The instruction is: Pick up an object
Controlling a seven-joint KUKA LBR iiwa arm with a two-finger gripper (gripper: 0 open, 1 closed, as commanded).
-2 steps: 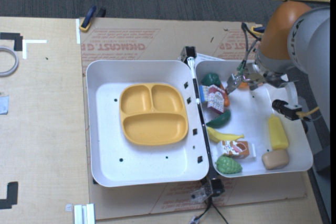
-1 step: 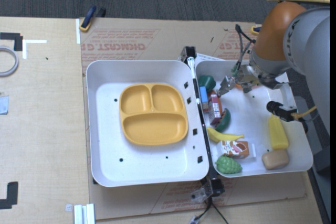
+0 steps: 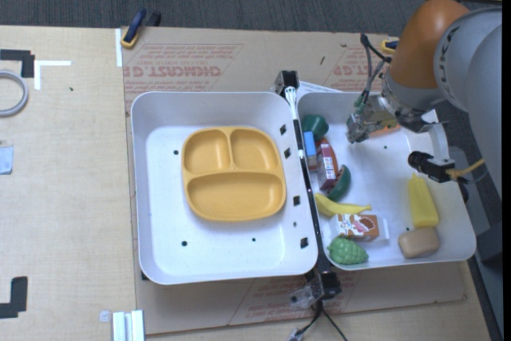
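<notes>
Two white bins (image 3: 152, 196), one yellow tray (image 3: 234, 173), one banana (image 3: 339, 208), claw (image 3: 361, 126) grip state unclear

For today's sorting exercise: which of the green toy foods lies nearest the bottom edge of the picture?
The bumpy light-green broccoli-like toy, lowest in the right white bin; the other green pieces lie higher up.

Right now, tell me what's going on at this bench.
A grey robot arm reaches in from the right, its gripper over the upper part of the right bin. That bin has toy food: a banana, a yellow block, a green lump and a few more. Nothing has been picked up yet. The left bin has a yellow divided plate.
</notes>
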